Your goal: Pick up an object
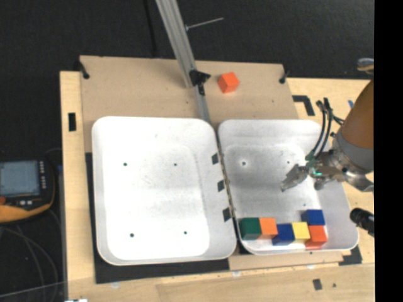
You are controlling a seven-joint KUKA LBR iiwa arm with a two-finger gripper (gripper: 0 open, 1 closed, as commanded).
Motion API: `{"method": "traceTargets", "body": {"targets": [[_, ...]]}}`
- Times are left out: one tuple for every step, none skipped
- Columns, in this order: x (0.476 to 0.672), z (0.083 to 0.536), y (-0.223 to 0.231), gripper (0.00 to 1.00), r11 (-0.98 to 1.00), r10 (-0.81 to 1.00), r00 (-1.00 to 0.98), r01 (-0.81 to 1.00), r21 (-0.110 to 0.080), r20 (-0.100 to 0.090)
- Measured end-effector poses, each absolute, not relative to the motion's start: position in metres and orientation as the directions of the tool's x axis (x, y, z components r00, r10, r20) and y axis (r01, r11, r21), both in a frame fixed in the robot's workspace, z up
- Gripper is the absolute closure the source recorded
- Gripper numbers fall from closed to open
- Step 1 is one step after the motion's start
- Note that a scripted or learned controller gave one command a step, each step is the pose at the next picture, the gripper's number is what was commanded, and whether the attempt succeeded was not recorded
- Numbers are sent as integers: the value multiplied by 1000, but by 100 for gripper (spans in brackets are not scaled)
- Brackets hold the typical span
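Blocks point(284, 230): smooth coloured cubes, row at right bin point(264, 143) near edge

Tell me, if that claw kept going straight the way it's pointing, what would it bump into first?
The gripper points toward the picture's left and downward, over the right bin. Its line likely meets that bin's bare white floor first, well short of the row of coloured blocks along the near wall. Height is hard to judge from above.

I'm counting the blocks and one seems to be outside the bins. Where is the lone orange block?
The lone orange block sits on the brown board behind the two bins, just right of the slanted metal rail, above the right bin.
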State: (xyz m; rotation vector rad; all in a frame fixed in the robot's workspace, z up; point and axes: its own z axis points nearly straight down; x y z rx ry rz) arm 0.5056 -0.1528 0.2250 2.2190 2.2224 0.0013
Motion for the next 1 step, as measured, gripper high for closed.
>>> {"method": "traceTargets", "body": {"targets": [[535,140,-214,0,-3,1000,3,1000,-4,-2]]}}
